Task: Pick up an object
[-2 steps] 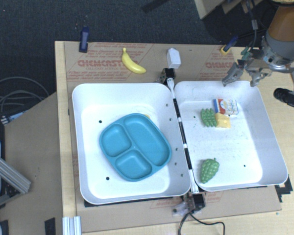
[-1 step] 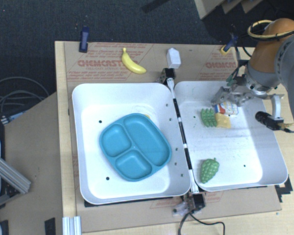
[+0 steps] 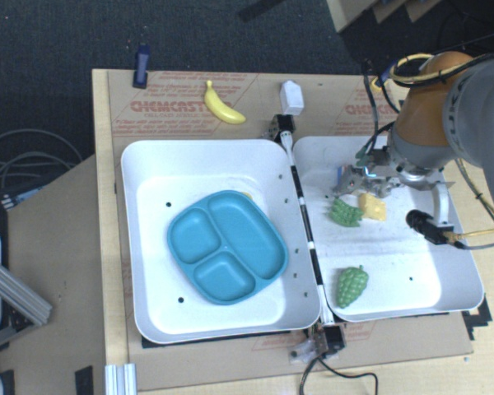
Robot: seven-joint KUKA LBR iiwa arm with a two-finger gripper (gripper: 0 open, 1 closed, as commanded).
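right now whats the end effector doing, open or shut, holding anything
End effector: low in the right white bin, above the small yellow block and leafy green toy; open, shut or holding cannot be told.

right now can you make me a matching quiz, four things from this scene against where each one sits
Things:
1. blue three-compartment plastic tray
2. yellow toy banana
3. green toy grape bunch
4. small yellow block

Places:
A. on the cardboard beyond the bins
B. right bin, near edge
C. left bin
D. right bin, just under the gripper

Pairs: 1-C, 2-A, 3-B, 4-D
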